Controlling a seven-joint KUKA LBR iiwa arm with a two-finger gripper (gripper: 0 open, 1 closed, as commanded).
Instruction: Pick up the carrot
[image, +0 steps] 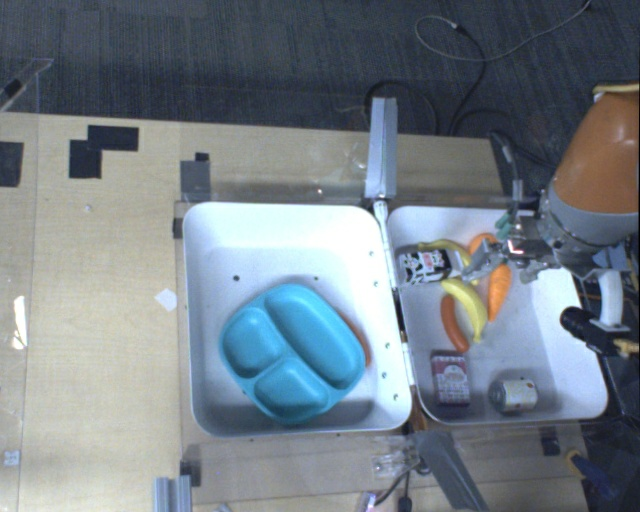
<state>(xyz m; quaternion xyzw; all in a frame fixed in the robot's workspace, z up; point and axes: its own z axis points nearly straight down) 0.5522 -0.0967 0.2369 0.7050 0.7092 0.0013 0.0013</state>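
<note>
The carrot (498, 289) lies in the right bin (560, 400), toward its far edge, beside the banana (468, 303). The gripper (497, 256) hangs at the carrot's top end; whether its fingers are closed, I cannot tell. Lifting remains undone.

Illumination was even and moderately bright, apparently from overhead. The two white bins (300, 225) were close to washed out, showing only faint soft shadows along their inner walls. A blue tray (291, 348) cast a soft shadow at its right side. Glare patches marked the bench (90, 300) at its left edge. Overall sharpness was modest; small labels were illegible. The dark floor beyond the bench's far edge was dim.
</note>
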